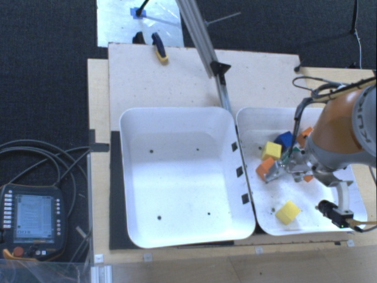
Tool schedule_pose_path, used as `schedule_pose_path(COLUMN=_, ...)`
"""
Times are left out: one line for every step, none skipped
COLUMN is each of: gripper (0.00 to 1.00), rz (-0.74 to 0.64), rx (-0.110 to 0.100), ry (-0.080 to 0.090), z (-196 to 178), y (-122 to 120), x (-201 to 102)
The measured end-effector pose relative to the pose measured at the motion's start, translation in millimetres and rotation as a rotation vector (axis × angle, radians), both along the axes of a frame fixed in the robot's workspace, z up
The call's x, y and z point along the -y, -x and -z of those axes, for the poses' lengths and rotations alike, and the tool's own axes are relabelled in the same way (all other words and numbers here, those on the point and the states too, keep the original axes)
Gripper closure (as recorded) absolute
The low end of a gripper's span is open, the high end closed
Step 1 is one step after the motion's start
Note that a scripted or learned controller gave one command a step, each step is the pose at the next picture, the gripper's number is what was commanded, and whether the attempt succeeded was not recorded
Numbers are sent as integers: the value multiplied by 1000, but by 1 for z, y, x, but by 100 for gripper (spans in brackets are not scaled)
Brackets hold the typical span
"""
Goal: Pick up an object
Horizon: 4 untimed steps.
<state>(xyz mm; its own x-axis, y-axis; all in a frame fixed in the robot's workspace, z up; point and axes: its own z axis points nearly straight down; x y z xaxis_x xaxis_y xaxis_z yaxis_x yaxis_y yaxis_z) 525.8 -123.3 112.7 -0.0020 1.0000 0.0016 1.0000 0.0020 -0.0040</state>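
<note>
Pendant: a control pendant (32, 220) with a lit screen lies off the bench at the far left, dark cables looping above it.
Left bin: the white left bin (132, 128) sits beside the right one, their rims meeting along the middle.
Bench top: a blue-and-yellow tool (159, 47) lies on the board behind the left bin, and a slanted metal pole (197, 25) runs down to the gap between the bins.
Right bin: the white right bin (250, 118) holds the loose blocks.
Orange block: an orange block (265, 168) lies near the bin's left wall, at the gripper's tip.
Upper yellow block: a yellow block (271, 150) sits just above the orange one, touching or nearly so.
Blue block: a blue block (285, 139) lies just right of it, partly hidden by the arm.
Lower yellow block: another yellow block (288, 212) lies apart, toward the bin's near rim.
Gripper: the gripper (277, 171) is low in the right bin, pointing left at the orange block; whether its jaws are spread or pressed on the block cannot be told.
Arm: the orange band and grey wrist reach in from the right, bent down over the bin's right half.
</note>
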Motion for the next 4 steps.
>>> schedule_pose_path(gripper=100, rz=-1, rx=7, ry=2, z=-14, y=-2, x=1)
schedule_pose_path(gripper=100, rz=-2, rx=13, ry=3, z=-78, y=-5, x=0)
schedule_pose_path(gripper=100, rz=-2, rx=12, ry=3, z=-125, y=-7, x=1)
schedule_pose_path(gripper=100, rz=-7, rx=7, ry=2, z=-128, y=-18, x=-41)
